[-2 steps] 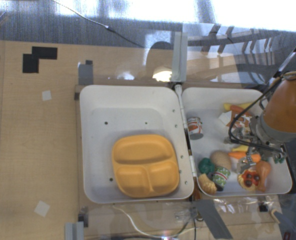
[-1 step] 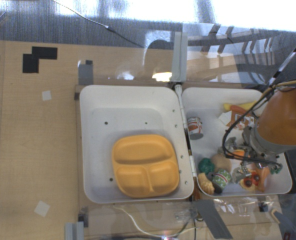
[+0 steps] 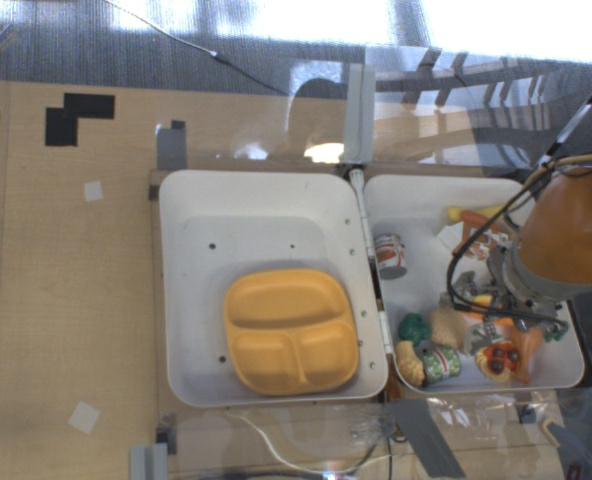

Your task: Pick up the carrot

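Orange band of arm [image 3: 576, 230] fills upper right bin [image 3: 406, 208]. Tool [image 3: 496, 318] low among clutter; finger state: cannot tell. Carrot [image 3: 526, 353] near right bin's front right corner, beside tool. Yellow divided tray [image 3: 291, 330] in left bin [image 3: 191, 268]. Small can [image 3: 389, 255] by divider.

Two white bins [image 3: 186, 268] on the worktop [image 3: 66, 298]. One yellow divided tray [image 3: 290, 330]. Two small cans [image 3: 389, 254], one upright, one lying. One green item [image 3: 413, 327]. One carrot [image 3: 468, 215] (partly hidden). Remaining food pieces under the arm cannot be counted reliably.
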Controlling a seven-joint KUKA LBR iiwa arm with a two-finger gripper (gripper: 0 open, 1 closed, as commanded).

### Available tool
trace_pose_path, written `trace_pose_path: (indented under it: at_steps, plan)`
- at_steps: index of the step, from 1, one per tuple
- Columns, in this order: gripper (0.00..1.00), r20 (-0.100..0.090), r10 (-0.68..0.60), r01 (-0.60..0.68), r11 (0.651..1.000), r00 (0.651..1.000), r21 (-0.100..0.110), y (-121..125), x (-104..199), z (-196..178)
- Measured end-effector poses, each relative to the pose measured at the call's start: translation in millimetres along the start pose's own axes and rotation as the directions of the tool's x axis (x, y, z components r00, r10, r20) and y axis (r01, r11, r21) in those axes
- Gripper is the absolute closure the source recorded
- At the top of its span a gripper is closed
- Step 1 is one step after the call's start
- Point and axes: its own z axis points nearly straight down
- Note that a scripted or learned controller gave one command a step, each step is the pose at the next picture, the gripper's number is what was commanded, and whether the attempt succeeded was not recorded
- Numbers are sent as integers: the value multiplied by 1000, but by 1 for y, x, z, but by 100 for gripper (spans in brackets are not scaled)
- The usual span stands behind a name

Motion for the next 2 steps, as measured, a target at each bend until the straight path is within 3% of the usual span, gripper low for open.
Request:
trace_pose_path:
  at_steps: [1, 2]
  plan:
    - [100, -11, -350, 350, 937, 937, -14, -7, -14, -46]
    - [100, -2, -686, 686, 728, 728, -11, 13, -19, -174]
